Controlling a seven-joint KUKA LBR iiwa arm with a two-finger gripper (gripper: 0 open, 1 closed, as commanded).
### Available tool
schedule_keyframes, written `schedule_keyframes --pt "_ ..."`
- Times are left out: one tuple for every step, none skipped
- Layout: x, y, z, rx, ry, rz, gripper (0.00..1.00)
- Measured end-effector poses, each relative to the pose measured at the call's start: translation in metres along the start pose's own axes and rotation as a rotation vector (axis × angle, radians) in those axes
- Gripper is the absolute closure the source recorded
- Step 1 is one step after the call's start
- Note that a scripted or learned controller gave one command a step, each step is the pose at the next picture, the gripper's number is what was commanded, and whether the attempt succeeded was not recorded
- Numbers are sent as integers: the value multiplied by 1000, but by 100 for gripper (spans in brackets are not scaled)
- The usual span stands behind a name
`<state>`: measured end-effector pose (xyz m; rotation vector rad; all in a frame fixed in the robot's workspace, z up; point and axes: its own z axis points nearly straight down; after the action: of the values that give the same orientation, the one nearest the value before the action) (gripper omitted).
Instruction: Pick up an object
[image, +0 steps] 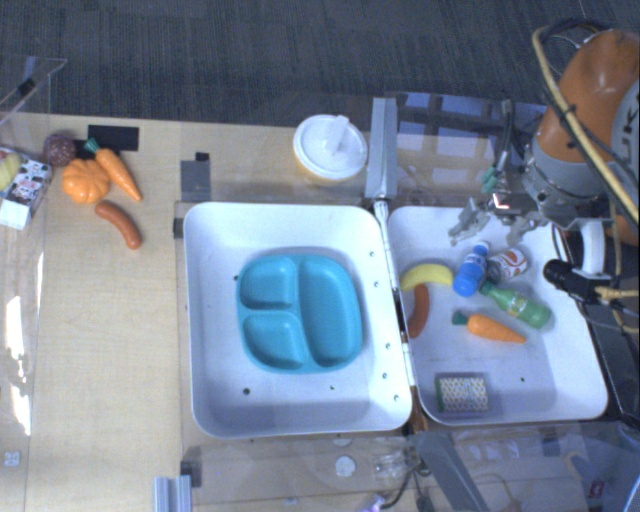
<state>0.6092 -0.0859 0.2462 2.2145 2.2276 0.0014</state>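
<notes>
Right bin (570, 400): jaws (492, 226) hang spread above blue bottle (470, 272).

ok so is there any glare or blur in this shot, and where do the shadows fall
In the camera view, a pale glare streaks the bench's left edge; the left bin holds a soft shadow along its inner walls around the blue tray; the claw and small items in the right bin look slightly soft.

Divided tray (300, 310) in left bin (210, 400); bottle (470, 272) in right bin (580, 400).
</notes>
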Motion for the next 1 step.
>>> schedule_keyframes --pt "-39 -9 89 0 1 288 0"
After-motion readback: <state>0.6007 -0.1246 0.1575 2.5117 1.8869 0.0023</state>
